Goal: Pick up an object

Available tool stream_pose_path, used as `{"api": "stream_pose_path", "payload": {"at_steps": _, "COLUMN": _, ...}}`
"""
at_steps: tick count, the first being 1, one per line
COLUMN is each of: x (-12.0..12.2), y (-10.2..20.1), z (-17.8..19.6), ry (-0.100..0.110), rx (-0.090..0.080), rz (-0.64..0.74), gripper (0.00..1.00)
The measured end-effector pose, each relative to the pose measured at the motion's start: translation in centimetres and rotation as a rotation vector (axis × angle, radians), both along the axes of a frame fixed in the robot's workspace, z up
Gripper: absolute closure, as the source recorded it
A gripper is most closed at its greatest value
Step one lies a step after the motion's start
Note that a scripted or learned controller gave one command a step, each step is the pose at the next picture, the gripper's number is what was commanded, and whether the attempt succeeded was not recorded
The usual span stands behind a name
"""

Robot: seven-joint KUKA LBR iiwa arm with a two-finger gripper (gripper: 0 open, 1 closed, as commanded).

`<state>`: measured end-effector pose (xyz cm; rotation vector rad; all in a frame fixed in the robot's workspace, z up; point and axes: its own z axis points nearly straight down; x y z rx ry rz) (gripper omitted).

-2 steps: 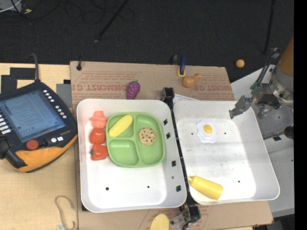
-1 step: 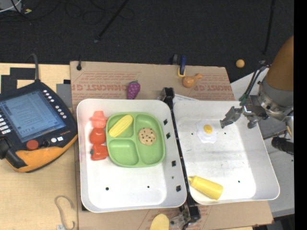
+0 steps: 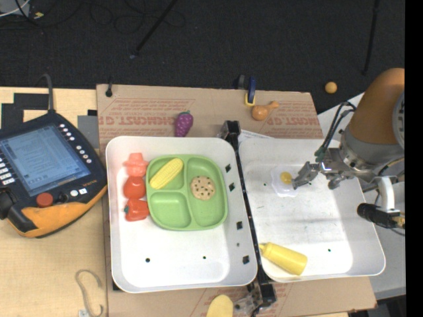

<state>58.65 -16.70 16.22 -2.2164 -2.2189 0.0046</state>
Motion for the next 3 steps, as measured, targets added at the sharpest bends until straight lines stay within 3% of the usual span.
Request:
{"api": "stream_pose_path", "payload": {"at_steps": 2, "x": -0.4, "y": 1.0, "z": -7.7, "ry": -0.001, "rx": 0.000, "rz": -0.001, "gripper": 0.00}}
{"api": "stream_pose_path", "payload": {"at_steps": 3, "x": -0.4, "y": 0.9, "z": -6.5, "ry": -0.003, "rx": 0.000, "rz": -0.005, "gripper": 1.00}}
